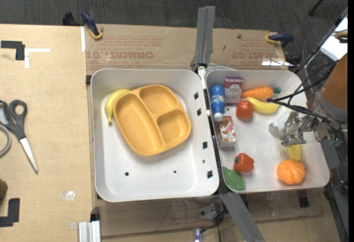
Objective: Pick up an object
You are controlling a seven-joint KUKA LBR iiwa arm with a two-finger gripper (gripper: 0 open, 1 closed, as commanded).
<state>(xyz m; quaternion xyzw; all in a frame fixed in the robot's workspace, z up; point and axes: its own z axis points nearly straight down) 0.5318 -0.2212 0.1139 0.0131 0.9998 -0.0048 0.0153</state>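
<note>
You see the gripper [286,131] low in the right bin [260,174]; whether it grips, you cannot tell. The corn [295,152] lies just below it, the orange pumpkin [291,172] further below. The left bin [110,174] holds a divided plate [150,119].

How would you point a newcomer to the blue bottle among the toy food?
Start at the right bin, the crowded one. Along its left wall, near the divider, the blue bottle lies lengthwise with a white cap. It is the one blue item, between the small carton and the snack box.
</note>
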